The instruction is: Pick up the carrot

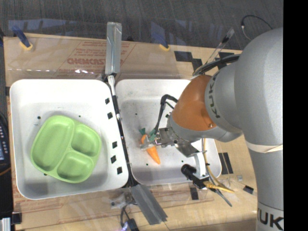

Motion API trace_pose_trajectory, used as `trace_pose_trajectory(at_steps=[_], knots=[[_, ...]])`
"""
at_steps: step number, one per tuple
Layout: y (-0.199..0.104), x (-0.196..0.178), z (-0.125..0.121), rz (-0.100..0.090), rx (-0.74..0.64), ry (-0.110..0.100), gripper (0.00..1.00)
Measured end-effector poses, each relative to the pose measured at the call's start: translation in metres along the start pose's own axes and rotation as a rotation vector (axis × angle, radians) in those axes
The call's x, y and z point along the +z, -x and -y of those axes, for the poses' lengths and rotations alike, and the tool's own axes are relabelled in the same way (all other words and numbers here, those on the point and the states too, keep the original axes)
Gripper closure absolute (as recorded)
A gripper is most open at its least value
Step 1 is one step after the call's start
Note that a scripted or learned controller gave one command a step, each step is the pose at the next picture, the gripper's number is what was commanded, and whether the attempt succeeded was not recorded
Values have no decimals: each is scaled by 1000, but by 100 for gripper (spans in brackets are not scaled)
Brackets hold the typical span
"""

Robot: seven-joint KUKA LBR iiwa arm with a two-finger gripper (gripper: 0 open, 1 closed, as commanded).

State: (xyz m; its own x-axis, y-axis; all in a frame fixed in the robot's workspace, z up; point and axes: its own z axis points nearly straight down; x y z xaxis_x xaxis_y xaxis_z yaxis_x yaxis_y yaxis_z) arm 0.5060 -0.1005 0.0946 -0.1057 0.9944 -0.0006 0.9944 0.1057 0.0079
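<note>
The grey KUKA arm (250, 85) filled the right side of the view, its orange band (192, 109) bending down over the right bin (139, 93). To the left lay the other white bin (29, 95), and the two stood side by side on the wooden bench (48, 52), parted by a dark divider strip (118, 129). In the left bin sat a green divided plate (65, 149) with three compartments, well apart from everything else. The gripper (155, 138) hung low over the floor of the right bin, near that bin's middle and toward its front. Just below and beside it lay the carrot (154, 154), small and orange, its pointed end toward the front wall of the bin; a second bit of orange with some green showed right at the gripper's tip (144, 138). Whether the claw stood wide or narrow could not be told, and the carrot itself rested on the bin floor rather than between anything.
</note>
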Motion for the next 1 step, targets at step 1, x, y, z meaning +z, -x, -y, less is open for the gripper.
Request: trace_pose_trajectory(at_steps=[1], knots=[[-15, -96, -55, -1, 84, -12, 100]])
